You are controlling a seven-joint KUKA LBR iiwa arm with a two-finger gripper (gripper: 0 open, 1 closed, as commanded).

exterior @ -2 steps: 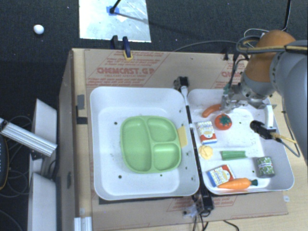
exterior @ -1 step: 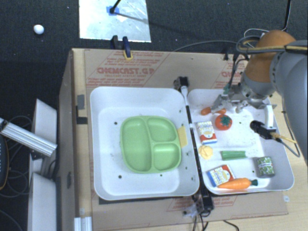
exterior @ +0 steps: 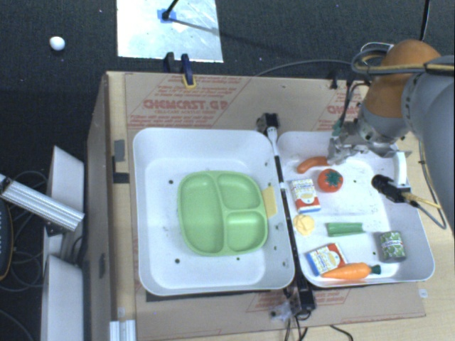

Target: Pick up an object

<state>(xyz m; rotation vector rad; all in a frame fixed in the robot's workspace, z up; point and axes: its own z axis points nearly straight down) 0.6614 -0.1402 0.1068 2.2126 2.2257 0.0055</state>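
Pincer (exterior: 340,150) is hanging over the far end of the right bin (exterior: 419,258), and from this slanted view you cannot tell how it is set. You are working the approach: the nearest candidates are the small orange sausage-shaped piece (exterior: 311,164) just beside the tip and the red tomato (exterior: 329,180) just nearer than that. Judging from the layout, the tomato is the safer choice, since it is standing apart from its neighbours; come straight down over its middle and avoid the bin's far wall. The red-and-white carton (exterior: 306,195) is lying near the divider between the bins, so keep off that side.

The rest of the right bin is carrying a yellow piece (exterior: 304,224), a green stick (exterior: 345,227), a dark can (exterior: 391,245), a second carton (exterior: 325,258) and a carrot (exterior: 348,271) along the near edge. The left bin (exterior: 153,212) is holding a green divided plate (exterior: 222,212). Both bins are sitting on a cardboard sheet (exterior: 185,101) covering the bench, with dark carpet (exterior: 43,105) beyond and cables trailing at the bench's far right corner.
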